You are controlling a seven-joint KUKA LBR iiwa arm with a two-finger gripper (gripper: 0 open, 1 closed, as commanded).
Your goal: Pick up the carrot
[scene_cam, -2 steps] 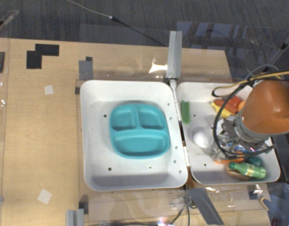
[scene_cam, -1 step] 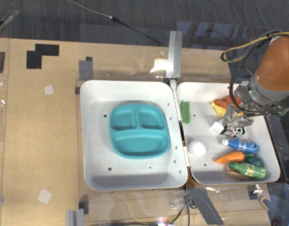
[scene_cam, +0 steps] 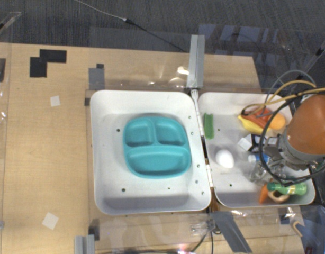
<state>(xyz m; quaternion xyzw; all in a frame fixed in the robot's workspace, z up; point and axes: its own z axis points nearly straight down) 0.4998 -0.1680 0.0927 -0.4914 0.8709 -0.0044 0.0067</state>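
Overhead view of the bench (scene_cam: 41, 157), which carried two shallow white bins side by side. The left bin (scene_cam: 107, 142) held a teal divided plate (scene_cam: 156, 146) with three compartments, lying flat near the bin's middle. The right bin (scene_cam: 226, 187) held the small objects: a green stick-shaped piece (scene_cam: 208, 126) lay along its left wall, a white egg-shaped object (scene_cam: 224, 158) sat just below and to the right of it, and a yellow banana-like piece (scene_cam: 251, 123) touched an orange rounded object (scene_cam: 277, 122) near the far wall.

The carrot (scene_cam: 263, 194), orange with a green top pointing right, lay in the near right corner of the right bin, close against the front wall. A tan ring-shaped item (scene_cam: 279, 196) sat just beside it, partly overlapping its green end.

The arm (scene_cam: 310, 134) reached in from the right, its orange band hanging over the right side of the right bin, with looped black and yellow cables (scene_cam: 281, 97) arching above it. The gripper (scene_cam: 261, 169) pointed down into the bin, just above the carrot and to the right of the white egg-shaped object. Whether it was spread or closed could not be told, since its metal parts blurred together with the clutter beneath the wrist. Nothing was seen to be clamped in it, and the carrot rested on the bin floor.
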